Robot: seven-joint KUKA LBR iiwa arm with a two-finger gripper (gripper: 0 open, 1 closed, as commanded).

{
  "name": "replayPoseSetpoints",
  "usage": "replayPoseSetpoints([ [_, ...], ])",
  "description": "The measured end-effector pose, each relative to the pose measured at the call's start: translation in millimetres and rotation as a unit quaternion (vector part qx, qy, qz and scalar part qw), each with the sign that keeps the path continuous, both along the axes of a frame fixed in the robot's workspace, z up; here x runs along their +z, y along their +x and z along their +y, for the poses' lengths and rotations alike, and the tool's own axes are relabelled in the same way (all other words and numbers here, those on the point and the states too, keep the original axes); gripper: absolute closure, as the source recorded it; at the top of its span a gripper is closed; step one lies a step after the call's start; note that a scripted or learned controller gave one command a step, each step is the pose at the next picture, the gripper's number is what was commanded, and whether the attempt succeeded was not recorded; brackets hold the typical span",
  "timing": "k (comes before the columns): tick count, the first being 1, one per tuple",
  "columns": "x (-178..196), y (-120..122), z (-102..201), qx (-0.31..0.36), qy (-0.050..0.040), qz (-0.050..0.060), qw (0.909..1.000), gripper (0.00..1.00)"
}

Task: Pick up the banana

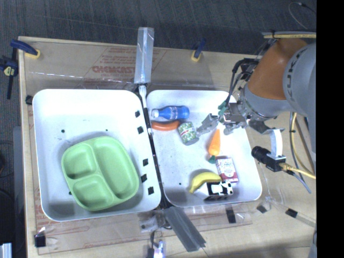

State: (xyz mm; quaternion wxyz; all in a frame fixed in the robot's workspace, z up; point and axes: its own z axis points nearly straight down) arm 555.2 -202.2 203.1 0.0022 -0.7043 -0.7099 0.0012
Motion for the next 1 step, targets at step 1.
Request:
replayPoseSetpoints([
  [1,-81.3,-65.7,15.4,0.044,0.0004,0.000,0.9991,0.00],
])
